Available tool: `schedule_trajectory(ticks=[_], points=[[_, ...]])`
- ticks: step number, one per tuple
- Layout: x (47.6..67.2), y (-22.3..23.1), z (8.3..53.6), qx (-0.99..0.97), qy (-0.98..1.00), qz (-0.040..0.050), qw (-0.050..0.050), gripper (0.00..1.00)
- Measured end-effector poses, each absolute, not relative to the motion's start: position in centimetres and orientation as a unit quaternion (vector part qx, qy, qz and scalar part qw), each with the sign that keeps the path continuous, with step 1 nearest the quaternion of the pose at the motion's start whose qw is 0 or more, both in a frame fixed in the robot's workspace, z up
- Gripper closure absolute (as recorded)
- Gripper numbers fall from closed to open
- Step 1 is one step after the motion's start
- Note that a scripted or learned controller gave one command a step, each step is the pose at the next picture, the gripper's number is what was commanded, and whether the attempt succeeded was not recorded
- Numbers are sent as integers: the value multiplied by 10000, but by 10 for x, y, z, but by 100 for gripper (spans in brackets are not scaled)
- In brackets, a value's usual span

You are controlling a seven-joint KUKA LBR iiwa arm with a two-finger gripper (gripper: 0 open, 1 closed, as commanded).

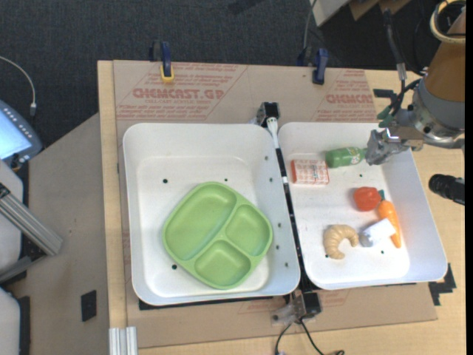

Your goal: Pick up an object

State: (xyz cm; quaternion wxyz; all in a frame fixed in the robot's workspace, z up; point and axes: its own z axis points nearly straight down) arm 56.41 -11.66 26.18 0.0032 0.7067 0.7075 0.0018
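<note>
- A grey KUKA arm with an orange band above its wrist reaches in from the right over the far right corner of the right-hand bin (421, 198), one of two shallow white bins set side by side on a brown board marked with red lettering.
- The gripper (377, 151) hangs at the far end of that bin, just right of a green bottle-shaped object (343, 157) lying on its side; the metal tool head is close against the green object's right end, but contact between them cannot be made out.
- How far the tool is parted cannot be told from this angle, and nothing can be seen held in it.
- Left of the green object, near the bin's left wall, lies a small flat packet (310, 171) with red and white printing.
- Nearer the camera and toward the right wall sits a red tomato-like toy (365, 198), with an orange carrot (391, 221) just beside it on the right, pointing toward the near edge.
- A small white and grey item (377, 233) rests against the carrot's left side, and a tan croissant (339, 240) curls just left of it, near the middle of the bin's near half.
- The left-hand bin (148, 161) holds a light green divided plate (217, 234) with three compartments, set in its near half and turned at an angle.
- Two blue clamps (166, 58) grip the far edge of the board, and a black clip (268, 112) sits where the bins meet at the far side.
</note>
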Motion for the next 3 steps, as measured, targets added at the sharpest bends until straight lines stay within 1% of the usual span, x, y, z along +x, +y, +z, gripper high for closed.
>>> schedule_trajectory(ticks=[1,2,3], points=[[574,-55,256,7047,7095,11,-1,100],[578,3,257,7053,7089,10,6,100],[576,56,234,7053,7089,-12,-21,100]])
